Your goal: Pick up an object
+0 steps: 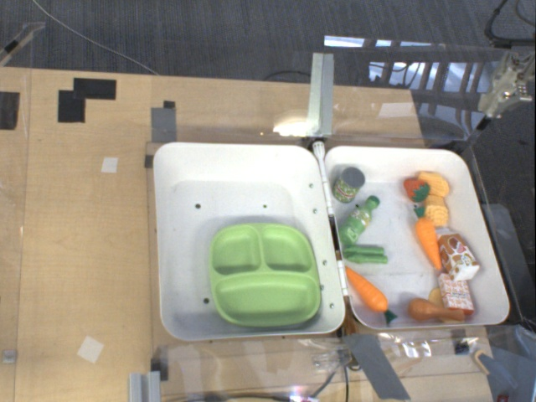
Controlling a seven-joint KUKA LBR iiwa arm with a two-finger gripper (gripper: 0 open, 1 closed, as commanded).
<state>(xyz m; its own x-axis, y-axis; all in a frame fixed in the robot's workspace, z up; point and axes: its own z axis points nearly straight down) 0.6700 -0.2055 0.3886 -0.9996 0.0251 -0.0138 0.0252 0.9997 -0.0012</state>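
The right bin (pixel 477 193) holds several toy foods. A small grey-topped can (pixel 347 182) stands at its upper left, with a green bottle (pixel 360 219) just below it and a flat green pod (pixel 364 255) under that. An orange carrot (pixel 366 289) lies at the lower left, and another carrot (pixel 428 241) lies right of centre. A red and yellow cluster (pixel 427 189) sits at the upper right. A red-and-white carton (pixel 456 258) and a smaller pack (pixel 455 294) lie by the right wall, above a brown piece (pixel 431 311).
The left bin (pixel 193 182) holds a green divided plate (pixel 264 273) in its lower half. A metal post (pixel 322 95) stands behind the seam between the bins. Wooden bench surface (pixel 75 249) spreads to the left.
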